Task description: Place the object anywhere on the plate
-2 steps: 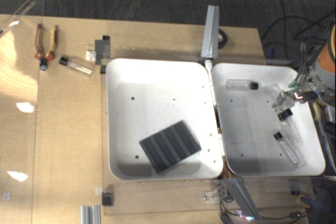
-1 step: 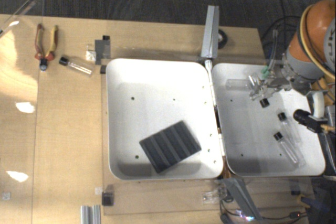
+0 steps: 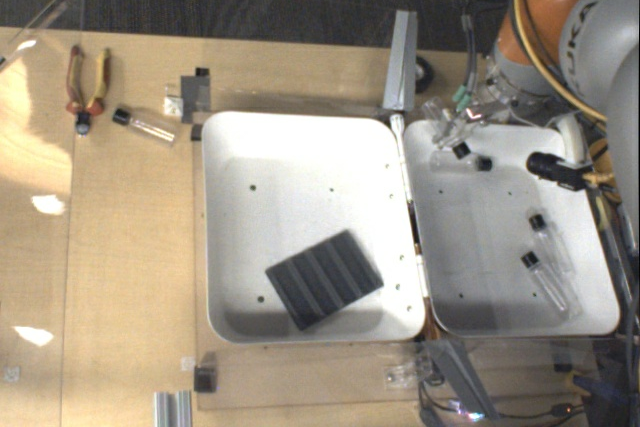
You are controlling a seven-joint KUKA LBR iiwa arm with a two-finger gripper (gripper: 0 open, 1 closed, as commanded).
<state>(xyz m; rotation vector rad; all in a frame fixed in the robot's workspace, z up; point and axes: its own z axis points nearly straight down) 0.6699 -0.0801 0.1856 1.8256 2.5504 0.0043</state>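
My gripper (image 3: 452, 130) hangs over the far left corner of the right bin (image 3: 480, 255); whether it is open or closed I cannot tell; clear black-capped vials (image 3: 546, 283) lie in that bin's right half; the dark ribbed plate (image 3: 325, 278) lies in the left bin (image 3: 300, 165); lettering on my arm (image 3: 588, 23) is too slanted to read.

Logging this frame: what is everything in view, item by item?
Bins: two, white, side by side on the bench.
Ribbed plate: one, dark grey, left bin, near side.
Vials: two, clear with black caps, right bin, right side.
Small bits: two, black, right bin by the gripper; too small to identify.
Loose vial: one, clear, black-capped, bench left of bins.
Pliers: one, red-orange handles, bench far left.
Arm: grey and orange, right.
Gripper: over right bin's far-left corner.
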